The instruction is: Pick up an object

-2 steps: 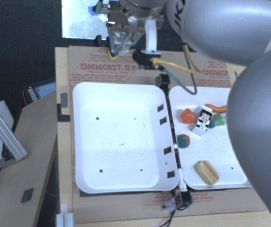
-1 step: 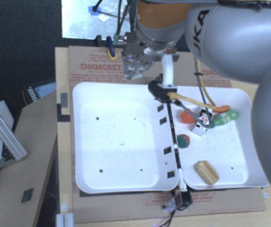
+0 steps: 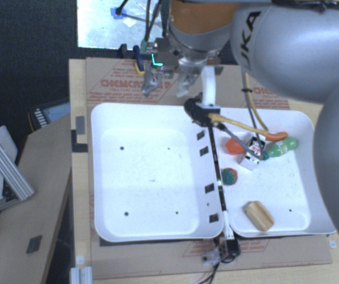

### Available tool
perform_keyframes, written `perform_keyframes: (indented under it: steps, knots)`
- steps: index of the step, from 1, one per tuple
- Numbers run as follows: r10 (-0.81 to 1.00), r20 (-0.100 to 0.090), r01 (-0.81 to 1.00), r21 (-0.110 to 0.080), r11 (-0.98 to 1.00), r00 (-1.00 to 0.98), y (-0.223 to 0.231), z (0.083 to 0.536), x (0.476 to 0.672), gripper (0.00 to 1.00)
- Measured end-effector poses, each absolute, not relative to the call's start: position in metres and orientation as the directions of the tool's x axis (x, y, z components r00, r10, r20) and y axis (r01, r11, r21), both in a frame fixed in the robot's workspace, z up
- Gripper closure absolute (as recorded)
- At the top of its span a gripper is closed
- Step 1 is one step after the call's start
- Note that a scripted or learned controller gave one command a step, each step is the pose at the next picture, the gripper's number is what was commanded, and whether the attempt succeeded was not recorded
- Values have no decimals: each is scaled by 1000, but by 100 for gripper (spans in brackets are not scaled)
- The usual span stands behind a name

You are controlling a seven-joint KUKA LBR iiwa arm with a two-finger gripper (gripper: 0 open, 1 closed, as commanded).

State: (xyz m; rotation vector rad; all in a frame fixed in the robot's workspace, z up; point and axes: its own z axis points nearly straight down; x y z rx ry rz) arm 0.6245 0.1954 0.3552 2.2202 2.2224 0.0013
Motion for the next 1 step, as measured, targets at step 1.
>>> perform_keyframes:
  steps: [1]
  knots:
    - [1000,6,1000,17,6,-6,219,485,638,0]
